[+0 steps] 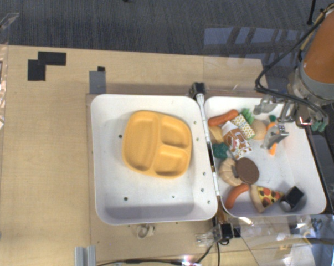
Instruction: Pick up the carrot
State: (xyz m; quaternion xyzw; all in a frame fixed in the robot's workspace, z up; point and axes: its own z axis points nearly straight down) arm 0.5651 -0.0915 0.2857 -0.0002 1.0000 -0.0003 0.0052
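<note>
The claw (277, 133) hangs low over the right shallow white bin (311, 165), its metal fingers closed on the small orange carrot (272, 140), which tilts between them near the bin's upper middle. Left of it lie toy foods: a sausage (223, 118), a small printed carton (237, 139) and a chocolate-topped donut (240, 171). A yellow divided plastic tray (157, 143) sits in the left bin (108, 165) on the wooden tabletop (39, 165).
</note>
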